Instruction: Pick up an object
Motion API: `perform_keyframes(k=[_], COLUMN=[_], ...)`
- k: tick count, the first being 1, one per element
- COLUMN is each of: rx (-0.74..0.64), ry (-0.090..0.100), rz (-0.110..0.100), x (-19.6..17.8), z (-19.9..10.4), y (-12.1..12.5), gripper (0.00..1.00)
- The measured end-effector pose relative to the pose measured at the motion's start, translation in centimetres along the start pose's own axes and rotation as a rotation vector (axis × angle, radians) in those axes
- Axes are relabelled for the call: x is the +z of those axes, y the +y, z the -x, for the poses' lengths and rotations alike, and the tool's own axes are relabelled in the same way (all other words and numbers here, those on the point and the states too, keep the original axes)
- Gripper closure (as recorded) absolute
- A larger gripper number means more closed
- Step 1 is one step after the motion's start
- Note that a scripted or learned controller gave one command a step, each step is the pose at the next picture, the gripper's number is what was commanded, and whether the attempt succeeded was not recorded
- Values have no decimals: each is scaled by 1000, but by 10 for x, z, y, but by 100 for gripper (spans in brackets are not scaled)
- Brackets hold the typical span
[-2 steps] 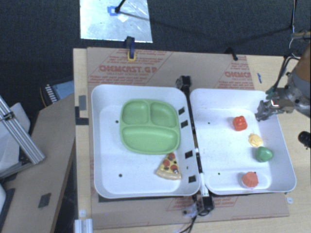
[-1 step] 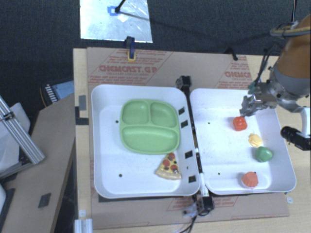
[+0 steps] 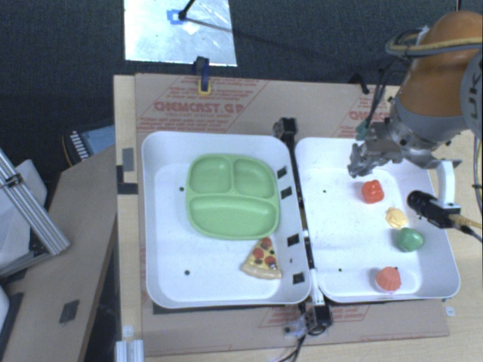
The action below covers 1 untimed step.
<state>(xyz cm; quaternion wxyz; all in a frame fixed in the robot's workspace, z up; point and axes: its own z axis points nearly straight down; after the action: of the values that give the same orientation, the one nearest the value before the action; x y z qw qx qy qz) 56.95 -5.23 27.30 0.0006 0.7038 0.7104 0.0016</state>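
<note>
Sitting in left bin (image 3: 170,271): green plate (image 3: 232,196), pizza slice (image 3: 263,260) just beside its lower rim, both well apart from arm. In right bin (image 3: 332,232), gripper (image 3: 364,162) is hanging close by red toy (image 3: 371,192), likely lining up pick; released or clenched, cannot tell. Orange toy (image 3: 388,278), yellow toy (image 3: 396,217), green toy (image 3: 410,240) are lying spaced apart, leaving approach room.

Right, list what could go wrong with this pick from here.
1. The gripper hangs just up-left of the red toy, so a straight descent may nudge it aside rather than catch it.
2. The yellow piece and green piece lie close together, so a try there could shove one.
</note>
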Motion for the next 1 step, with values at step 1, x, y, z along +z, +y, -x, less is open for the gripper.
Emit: perform_keyframes(k=[1], rx=[1], ry=[-1], rz=[-1], x=[7], z=[-41], y=[11], gripper=[100])
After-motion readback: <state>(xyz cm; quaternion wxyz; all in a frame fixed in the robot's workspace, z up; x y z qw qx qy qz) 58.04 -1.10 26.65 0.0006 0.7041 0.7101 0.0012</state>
